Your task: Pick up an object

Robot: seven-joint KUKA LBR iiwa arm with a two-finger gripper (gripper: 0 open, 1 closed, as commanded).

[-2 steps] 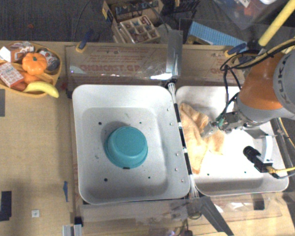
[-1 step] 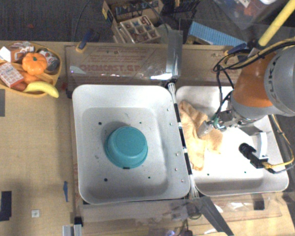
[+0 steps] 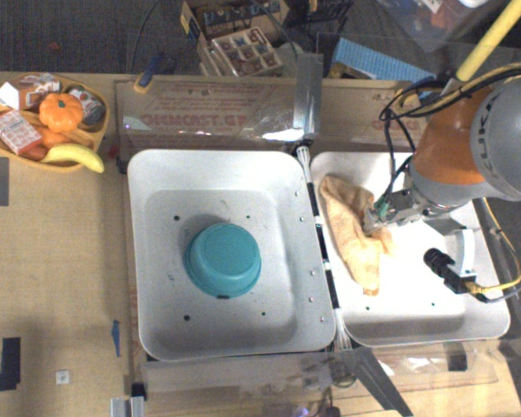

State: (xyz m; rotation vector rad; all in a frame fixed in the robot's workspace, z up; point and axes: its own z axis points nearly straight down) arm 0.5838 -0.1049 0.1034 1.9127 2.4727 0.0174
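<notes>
Your claw [image 3: 375,217] sits low in the right bin [image 3: 434,315], touching the tan cloth's [image 3: 354,233] right edge; you cannot tell its finger state. The cloth hugs the left wall. A teal bowl [image 3: 224,259] occupies the left bin [image 3: 156,311].

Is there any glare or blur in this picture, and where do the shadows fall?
Camera view: glare on the clear sheet behind the left bin; the teal bowl looks fairly sharp and casts a soft shadow below itself; the cloth in the right bin and the gripper look slightly soft.
</notes>
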